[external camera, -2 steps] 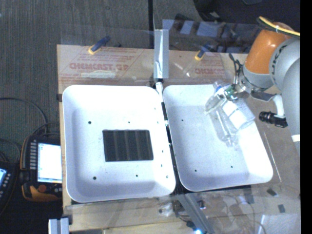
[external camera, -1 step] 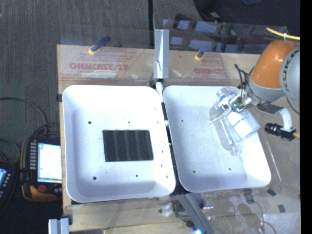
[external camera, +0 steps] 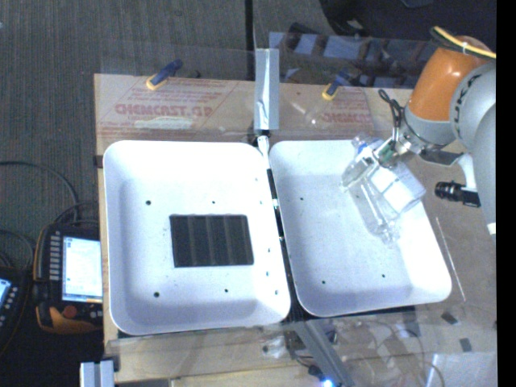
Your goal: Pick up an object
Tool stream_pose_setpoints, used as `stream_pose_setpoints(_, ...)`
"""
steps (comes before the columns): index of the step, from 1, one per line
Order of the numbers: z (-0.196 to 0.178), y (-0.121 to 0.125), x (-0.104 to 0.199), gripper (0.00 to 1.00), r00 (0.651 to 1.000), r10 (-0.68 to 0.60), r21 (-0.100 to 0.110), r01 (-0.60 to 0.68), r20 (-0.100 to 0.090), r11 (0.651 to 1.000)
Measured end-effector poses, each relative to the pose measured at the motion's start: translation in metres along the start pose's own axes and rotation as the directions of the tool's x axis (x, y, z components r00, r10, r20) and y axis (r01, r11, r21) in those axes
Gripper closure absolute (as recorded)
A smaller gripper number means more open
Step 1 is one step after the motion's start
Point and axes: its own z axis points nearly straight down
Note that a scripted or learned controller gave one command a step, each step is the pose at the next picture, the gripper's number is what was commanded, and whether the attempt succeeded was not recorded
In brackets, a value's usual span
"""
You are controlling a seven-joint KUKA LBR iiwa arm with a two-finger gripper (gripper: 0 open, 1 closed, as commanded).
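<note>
- The jaws (external camera: 379, 190) hang over the upper right part of the right bin (external camera: 419, 285). They look pale and glassy against the white floor, so I cannot tell whether they stand apart or together, and nothing can be made out between them.
- Above them the grey arm (external camera: 476, 111) with its orange band (external camera: 442, 75) comes in from the right edge, over the bin's far right corner.
- The floor of the right bin beneath the jaws looks bare white, with a few small dark dots; no graspable item can be made out there.
- The only clear candidate for the task is the dark ribbed rectangular object (external camera: 211, 240), lying flat near the middle of the left bin (external camera: 129, 176), well apart from the jaws and across the divider between the bins.
- To do this step well, I judge the arm should cross to the left bin, centre over the dark object, and line the jaws across its short side.
- It lies flat and low, so the descent must go nearly to the floor; a shallow approach risks closing on nothing.
- The tabletop (external camera: 185, 107) behind the bins bears clamps and printed board, clear of the path.
</note>
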Motion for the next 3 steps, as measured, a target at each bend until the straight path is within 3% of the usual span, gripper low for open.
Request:
stream_pose_setpoints(1,0.0,0.0,0.0,0.0,0.999,-0.032,0.001,0.032,0.002,0.999)
stream_pose_setpoints(2,0.0,-0.035,0.019,0.0,0.998,-0.043,-0.035,0.044,0.035,0.998)
stream_pose_setpoints(3,0.0,0.001,0.0,0.0,0.996,-0.087,-0.002,0.087,-0.001,0.996)
